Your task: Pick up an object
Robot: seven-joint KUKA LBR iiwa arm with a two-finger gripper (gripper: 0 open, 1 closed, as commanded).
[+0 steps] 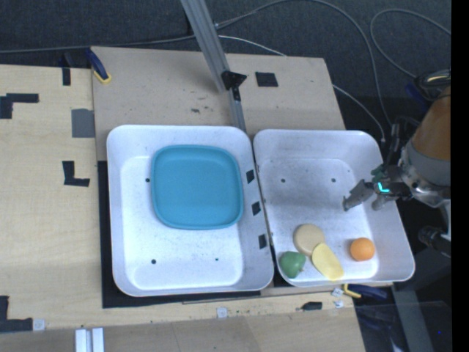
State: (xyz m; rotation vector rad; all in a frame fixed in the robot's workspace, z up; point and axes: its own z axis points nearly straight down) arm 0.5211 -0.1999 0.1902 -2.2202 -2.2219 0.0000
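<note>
Presently the hand [363, 196] is held over the right bin [315, 149], fingers spread and nothing gripped. Just below it lies the orange ball [361, 249]; further left sit three other items. A straight descent, centred on the ball, is advised.

the arm [434, 141] runs off the right edge — past its orange band nothing can be made out. the gripper [364, 196] is small and dark, its fingers too blurred to read. the green object [292, 263] sits partly under the yellow object [327, 261] — their shapes stay unclear.
</note>
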